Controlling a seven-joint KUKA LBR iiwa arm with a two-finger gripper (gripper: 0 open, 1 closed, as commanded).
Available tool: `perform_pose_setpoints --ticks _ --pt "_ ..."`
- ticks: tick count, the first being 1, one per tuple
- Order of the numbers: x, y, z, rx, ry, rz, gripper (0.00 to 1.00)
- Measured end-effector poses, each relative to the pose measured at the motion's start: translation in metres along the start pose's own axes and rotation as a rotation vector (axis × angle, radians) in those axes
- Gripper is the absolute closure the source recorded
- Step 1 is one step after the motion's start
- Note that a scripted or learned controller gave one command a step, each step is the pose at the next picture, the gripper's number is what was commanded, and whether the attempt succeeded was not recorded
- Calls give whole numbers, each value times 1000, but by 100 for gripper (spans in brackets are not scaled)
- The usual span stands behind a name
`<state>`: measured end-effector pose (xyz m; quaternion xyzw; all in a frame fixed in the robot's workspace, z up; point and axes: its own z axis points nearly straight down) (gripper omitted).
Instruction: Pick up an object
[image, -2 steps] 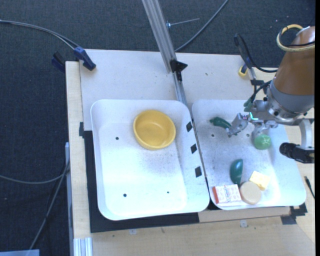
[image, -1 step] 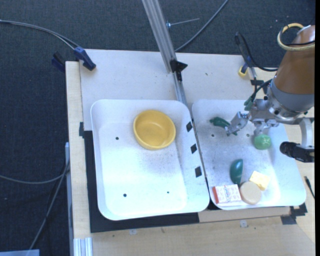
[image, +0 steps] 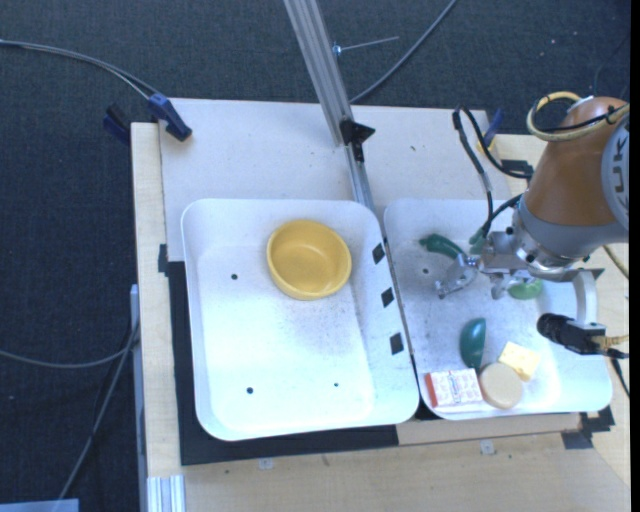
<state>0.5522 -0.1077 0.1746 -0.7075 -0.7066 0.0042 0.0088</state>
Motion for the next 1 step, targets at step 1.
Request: perform_pose_setpoints --ticks 1 --pt "-7 -8 56 0 1 1 0"
